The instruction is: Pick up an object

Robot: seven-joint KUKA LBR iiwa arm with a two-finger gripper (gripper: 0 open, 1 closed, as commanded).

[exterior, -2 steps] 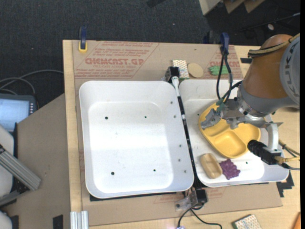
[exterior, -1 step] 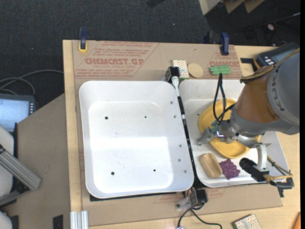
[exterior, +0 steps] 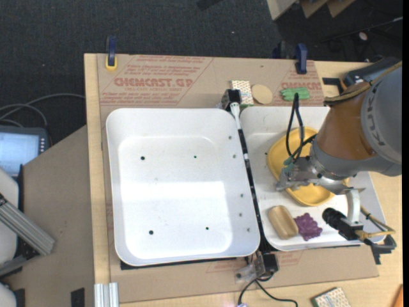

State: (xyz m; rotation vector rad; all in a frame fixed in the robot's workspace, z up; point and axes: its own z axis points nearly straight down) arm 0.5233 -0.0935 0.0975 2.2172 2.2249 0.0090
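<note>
1. the gripper point(exterior: 287, 179) hangs low inside the right bin point(exterior: 257, 130), directly over the left part of a yellow dish point(exterior: 279, 155). the grey arm comes in from the view's right and hides much of that dish.
2. i cannot tell from this angle whether the gripper is spread or pressed together. the wrist covers it. nothing visibly sits in its grasp, so i log no hold.
3. key relation: the yellow dish is straight under the gripper, touching or nearly so. its rim shows on the far side and again on the near side of the wrist. my guess is the dish is the target, and the next move would be a plain descent and close on the rim.
4. other candidates: a tan block point(exterior: 282, 221) lies just nearside of the gripper, with its long axis running along the bin's left wall and slanting a little. a purple cluster point(exterior: 308, 226) sits just beside it on the right, perhaps touching.
5. surface: smooth white plastic with a shallow wall. a thin dish rim may slip or tip, i judge.
6. room: tight. all three things crowd the near half of the right bin. the left bin point(exterior: 172, 184) has only small dark dots on its floor. both bins rest on a printed brown bench point(exterior: 160, 78).
</note>
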